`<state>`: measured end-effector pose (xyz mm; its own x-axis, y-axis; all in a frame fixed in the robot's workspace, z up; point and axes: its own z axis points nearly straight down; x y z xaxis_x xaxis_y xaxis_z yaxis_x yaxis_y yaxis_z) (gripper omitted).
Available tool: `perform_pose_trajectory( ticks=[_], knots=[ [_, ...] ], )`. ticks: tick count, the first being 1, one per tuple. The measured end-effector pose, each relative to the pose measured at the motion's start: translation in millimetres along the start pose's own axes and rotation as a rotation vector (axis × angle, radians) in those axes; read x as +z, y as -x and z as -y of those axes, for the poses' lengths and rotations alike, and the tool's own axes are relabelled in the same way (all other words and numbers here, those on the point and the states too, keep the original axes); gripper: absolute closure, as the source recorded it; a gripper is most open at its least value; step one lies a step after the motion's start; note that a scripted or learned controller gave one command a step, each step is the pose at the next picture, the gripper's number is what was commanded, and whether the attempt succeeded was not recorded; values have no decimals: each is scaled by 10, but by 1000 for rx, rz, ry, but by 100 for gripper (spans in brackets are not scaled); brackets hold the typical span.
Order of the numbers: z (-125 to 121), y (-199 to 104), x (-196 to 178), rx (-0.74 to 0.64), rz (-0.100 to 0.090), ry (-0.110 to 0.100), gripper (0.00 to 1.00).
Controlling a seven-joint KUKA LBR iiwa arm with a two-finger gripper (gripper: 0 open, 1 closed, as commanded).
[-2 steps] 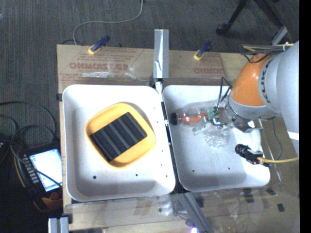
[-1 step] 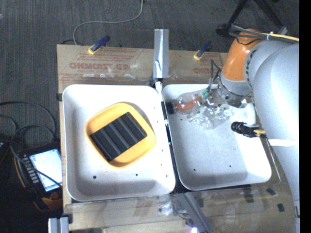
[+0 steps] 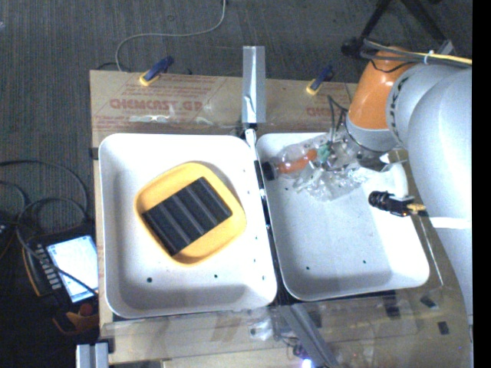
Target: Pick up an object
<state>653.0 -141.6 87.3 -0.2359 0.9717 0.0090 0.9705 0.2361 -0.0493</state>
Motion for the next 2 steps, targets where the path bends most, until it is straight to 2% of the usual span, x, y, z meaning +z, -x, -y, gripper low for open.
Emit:
perform_pose_trajectory(
  ticks=[1, 2],
  knots=[
    [18, -23, 5, -188, 9, -18, 0],
    [192, 80, -17, -146, 16, 50, 0]
  ],
)
